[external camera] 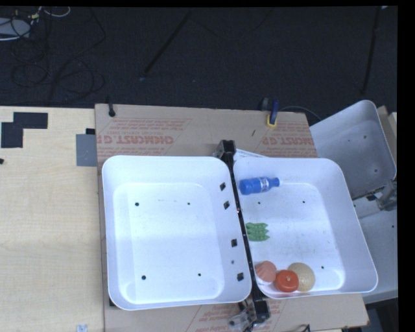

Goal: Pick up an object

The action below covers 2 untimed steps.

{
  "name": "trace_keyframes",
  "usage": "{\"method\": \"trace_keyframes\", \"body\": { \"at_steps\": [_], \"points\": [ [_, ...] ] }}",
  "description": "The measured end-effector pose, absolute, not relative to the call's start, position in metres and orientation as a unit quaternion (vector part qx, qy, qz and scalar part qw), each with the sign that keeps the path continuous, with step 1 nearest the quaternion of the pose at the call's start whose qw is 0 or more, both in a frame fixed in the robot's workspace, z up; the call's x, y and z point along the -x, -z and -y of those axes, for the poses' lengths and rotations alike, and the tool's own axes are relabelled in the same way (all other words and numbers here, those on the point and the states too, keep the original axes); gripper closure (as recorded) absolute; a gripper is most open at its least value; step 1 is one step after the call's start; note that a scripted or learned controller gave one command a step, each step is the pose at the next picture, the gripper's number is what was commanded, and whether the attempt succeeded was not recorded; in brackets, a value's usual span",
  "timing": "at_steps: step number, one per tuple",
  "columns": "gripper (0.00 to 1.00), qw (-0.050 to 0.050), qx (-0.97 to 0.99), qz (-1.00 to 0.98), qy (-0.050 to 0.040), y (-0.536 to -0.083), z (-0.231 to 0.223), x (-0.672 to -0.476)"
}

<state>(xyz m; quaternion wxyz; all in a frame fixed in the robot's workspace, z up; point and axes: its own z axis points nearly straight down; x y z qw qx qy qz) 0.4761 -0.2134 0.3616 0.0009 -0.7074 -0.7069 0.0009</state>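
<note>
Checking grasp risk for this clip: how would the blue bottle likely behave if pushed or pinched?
The blue bottle lies on its side in the right bin, so it may roll when nudged. Its rounded, smooth-looking body could slip from a pinch. It looks small, probably light.

Robotics lab or test cell, not home. Pale wood table (45,227) carries cardboard sheet (194,130) with printed lettering, two shallow white bins (110,194) clipped side by side on top. Dark carpet floor (194,52) behind, loose cables (39,19) trailing across it. Grey metal plate (353,146) at right. Black tape marks (26,126) on table.
</note>
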Motion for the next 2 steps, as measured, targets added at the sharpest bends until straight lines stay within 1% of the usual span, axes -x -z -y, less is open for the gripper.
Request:
{"method": "trace_keyframes", "body": {
  "at_steps": [1, 2],
  "points": [
    [1.00, 0.000, 0.707, 0.708, 0.0000, -0.382, 0.214, -0.476],
    [1.00, 0.001, 0.707, 0.707, -0.0010, -0.365, 0.213, -0.476]
  ]
}}
